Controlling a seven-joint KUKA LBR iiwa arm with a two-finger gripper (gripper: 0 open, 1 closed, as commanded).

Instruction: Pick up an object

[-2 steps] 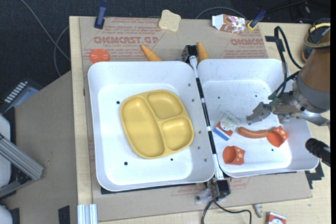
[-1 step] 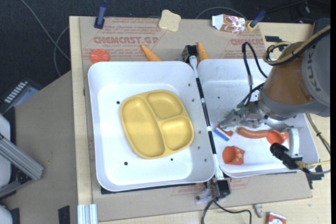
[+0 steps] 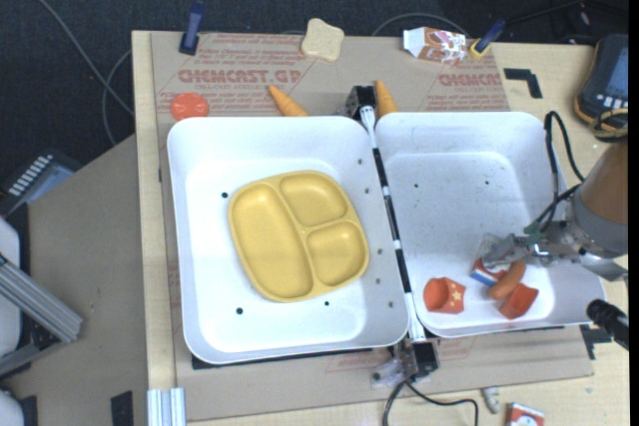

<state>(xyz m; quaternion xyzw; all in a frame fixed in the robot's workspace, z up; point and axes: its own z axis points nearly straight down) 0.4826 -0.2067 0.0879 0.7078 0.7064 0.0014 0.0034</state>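
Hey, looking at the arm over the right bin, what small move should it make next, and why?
Probably lower slightly onto the small orange carrot-shaped toy. The pincer sits right at the cluster in the shallow white right bin, beside the red toy piece, with nothing visibly between its fingers.

Grey arm [image 3: 605,200] entering from right, wrist low, gripper [image 3: 496,249] pointing left, angled downward

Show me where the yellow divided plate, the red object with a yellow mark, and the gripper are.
yellow divided plate [image 3: 297,234]: camera view, on its middle ridge.
red object with a yellow mark [image 3: 443,295]: camera view, on its centre.
gripper [image 3: 494,247]: camera view, at its fingertips.
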